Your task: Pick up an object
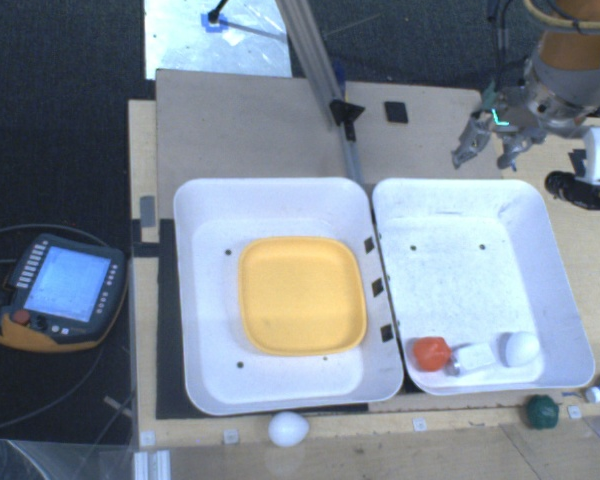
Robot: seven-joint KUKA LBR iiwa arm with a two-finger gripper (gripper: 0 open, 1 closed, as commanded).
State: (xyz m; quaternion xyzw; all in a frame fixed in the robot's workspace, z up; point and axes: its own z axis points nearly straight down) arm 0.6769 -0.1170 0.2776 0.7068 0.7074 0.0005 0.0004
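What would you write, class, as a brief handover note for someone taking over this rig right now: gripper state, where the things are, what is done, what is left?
Gripper: open, holding nothing, raised above the far edge of the right bin.
Right bin: an orange-red object, a small white object and a white ball, in a row along its near edge.
Left bin: a yellow plate, lying flat.
On the bench outside the bins: a white egg-shaped object and a dark green ball.
Done: nothing picked yet.
Left: descend, grasp one object, lift it.
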